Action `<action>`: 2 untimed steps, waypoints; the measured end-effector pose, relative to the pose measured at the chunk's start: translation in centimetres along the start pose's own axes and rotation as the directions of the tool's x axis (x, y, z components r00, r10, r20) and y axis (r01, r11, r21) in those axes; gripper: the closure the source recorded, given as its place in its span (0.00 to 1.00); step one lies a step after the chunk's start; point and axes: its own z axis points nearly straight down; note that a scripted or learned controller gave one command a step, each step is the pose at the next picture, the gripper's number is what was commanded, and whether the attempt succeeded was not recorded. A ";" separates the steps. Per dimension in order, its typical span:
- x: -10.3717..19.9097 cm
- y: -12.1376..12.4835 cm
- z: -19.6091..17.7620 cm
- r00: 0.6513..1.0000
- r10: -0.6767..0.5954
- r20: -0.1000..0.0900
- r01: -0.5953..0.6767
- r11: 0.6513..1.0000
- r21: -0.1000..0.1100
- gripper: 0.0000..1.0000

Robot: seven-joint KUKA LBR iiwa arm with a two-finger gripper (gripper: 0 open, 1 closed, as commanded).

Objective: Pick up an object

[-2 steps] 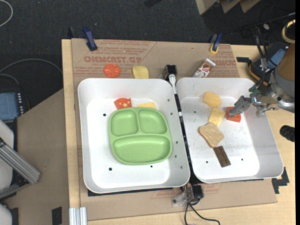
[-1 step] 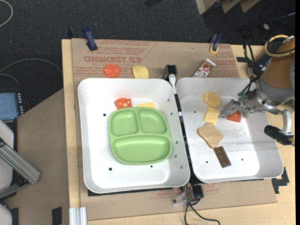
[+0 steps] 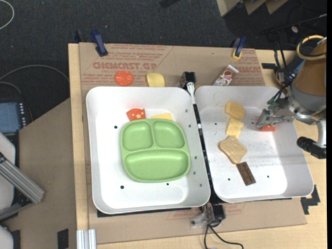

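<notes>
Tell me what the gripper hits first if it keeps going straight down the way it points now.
Most likely the small red object right under the gripper, lying on the right bin floor. Depth is hard to judge from this slant.

Dark grey carpet floor (image 3: pixel 104 9); white cable (image 3: pixel 6 9) at upper left. Brown board benchtop (image 3: pixel 171 58), blue clamps (image 3: pixel 98 42) on far edge. Aluminium rail (image 3: pixel 21 183) at lower left.

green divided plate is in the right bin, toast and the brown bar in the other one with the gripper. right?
Not quite. The camera view shows the green divided plate in the left bin, not the right. The rest holds: the toast and the brown bar lie in the right bin, where the gripper is low over a small red object.
</notes>
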 end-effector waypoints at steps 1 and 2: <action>2.9 2.6 1.2 1.000 0.001 0.002 -0.001 1.000 0.000 1.00; 7.5 -4.6 -9.0 1.000 0.002 0.001 -0.002 1.000 0.000 1.00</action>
